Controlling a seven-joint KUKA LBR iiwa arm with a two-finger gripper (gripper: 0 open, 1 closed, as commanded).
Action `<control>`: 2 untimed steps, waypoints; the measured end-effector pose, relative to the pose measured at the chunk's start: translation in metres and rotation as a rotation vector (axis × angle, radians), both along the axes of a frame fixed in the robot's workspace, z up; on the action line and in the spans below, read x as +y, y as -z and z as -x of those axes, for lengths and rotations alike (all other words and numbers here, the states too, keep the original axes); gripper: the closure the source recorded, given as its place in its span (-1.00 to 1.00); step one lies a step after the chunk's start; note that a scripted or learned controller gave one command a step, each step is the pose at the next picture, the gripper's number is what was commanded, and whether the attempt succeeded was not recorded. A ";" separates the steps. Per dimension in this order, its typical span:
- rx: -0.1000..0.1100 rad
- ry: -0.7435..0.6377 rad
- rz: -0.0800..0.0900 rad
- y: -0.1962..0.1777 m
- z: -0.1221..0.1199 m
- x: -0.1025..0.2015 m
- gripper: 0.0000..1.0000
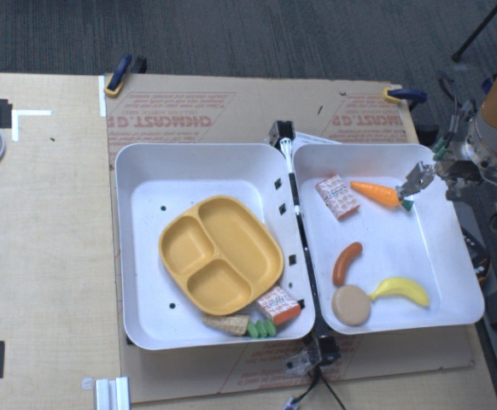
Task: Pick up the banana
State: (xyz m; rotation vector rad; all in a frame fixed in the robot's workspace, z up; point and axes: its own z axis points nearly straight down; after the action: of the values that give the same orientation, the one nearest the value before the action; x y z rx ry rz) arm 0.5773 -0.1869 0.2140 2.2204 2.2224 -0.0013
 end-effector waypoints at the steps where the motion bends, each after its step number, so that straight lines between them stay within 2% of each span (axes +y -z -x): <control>1: 0.000 -0.202 -0.001 0.122 0.047 0.013 -1.00; 2: -0.001 -0.304 -0.001 0.122 0.100 0.034 -1.00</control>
State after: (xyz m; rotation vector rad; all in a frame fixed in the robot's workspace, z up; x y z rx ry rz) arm 0.4778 -0.1524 0.0923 1.8578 2.5333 0.0007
